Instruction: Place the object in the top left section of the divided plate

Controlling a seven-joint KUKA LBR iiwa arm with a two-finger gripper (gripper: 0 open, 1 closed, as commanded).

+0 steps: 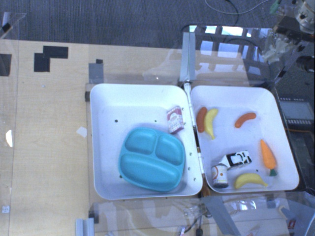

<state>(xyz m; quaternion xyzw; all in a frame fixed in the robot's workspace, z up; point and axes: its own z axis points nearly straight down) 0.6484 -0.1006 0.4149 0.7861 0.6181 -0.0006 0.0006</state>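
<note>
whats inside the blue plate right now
Nothing: all three sections of the plate look bare. A small red packet lies just beyond its far rim, in the same bin.

At the two o'clock corner, part of the robot arm (pixel 295 9) is visible: pale grey and white rounded metal housing with darker joints, cut off by the frame edge. A thin green cable (pixel 276 4) runs along its left side. The details are blurred and small.
</note>
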